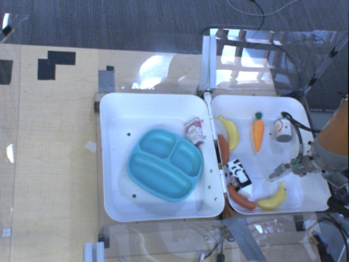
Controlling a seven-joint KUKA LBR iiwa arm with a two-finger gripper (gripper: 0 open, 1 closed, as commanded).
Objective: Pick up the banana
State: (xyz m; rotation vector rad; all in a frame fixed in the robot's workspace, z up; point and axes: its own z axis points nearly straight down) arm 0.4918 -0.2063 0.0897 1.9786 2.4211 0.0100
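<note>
Two yellow bananas lie in the right bin (305, 113). One banana (231, 132) curves along the bin's left side, near the top. The other banana (274, 197) rests at the bin's front edge. My gripper (278, 171) reaches in from the right and hangs just above and slightly right of the front banana, apart from it. Nothing shows in its grasp.
The right bin also holds an orange carrot (257, 133), a small can (282, 130), two red sausages (222, 147) (242, 197) and a black-and-white block (236, 173). The left bin (114, 146) carries a blue divided plate (165, 164) and a small packet (194, 131).
</note>
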